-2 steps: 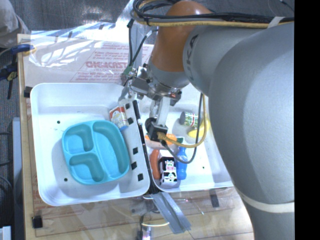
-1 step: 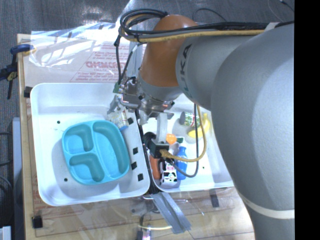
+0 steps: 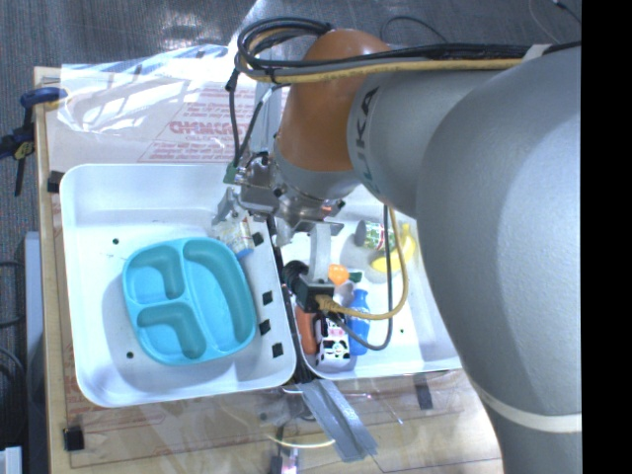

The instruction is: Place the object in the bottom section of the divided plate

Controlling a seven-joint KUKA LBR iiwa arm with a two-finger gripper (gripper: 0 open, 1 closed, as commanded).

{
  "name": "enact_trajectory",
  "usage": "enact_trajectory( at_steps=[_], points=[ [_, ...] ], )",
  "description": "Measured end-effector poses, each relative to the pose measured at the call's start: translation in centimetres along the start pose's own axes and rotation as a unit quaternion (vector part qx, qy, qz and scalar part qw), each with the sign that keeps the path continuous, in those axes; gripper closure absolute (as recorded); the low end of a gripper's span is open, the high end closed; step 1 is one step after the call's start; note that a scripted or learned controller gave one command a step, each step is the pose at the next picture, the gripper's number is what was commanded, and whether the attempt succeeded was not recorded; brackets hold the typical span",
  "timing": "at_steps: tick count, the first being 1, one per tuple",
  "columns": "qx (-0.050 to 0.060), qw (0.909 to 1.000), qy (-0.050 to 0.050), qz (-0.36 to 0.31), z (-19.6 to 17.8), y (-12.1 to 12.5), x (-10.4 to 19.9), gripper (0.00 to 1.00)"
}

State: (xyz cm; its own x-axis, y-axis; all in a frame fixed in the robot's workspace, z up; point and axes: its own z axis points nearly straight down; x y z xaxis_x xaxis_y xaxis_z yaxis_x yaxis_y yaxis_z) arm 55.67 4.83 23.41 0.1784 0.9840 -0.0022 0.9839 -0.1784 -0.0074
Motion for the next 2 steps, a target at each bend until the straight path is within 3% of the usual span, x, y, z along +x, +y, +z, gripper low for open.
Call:
enact_trajectory(
  at_steps=[2],
  points=[
    [0.0,1.0,0.0,0.0,0.0,0.0,0.0,0.0]
  ],
)
